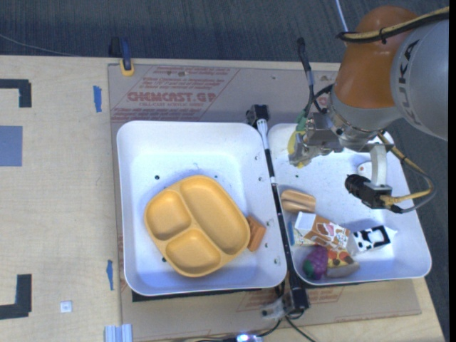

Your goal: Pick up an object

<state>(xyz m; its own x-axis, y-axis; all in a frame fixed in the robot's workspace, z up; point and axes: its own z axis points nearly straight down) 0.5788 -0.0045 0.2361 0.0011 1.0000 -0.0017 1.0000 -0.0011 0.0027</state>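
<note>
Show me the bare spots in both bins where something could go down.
Left bin: a wide bare strip between its far rim and the yellow divided plate. Right bin: a small bare patch between the claw and the bread roll. Its near end is crowded with small toys.
</note>
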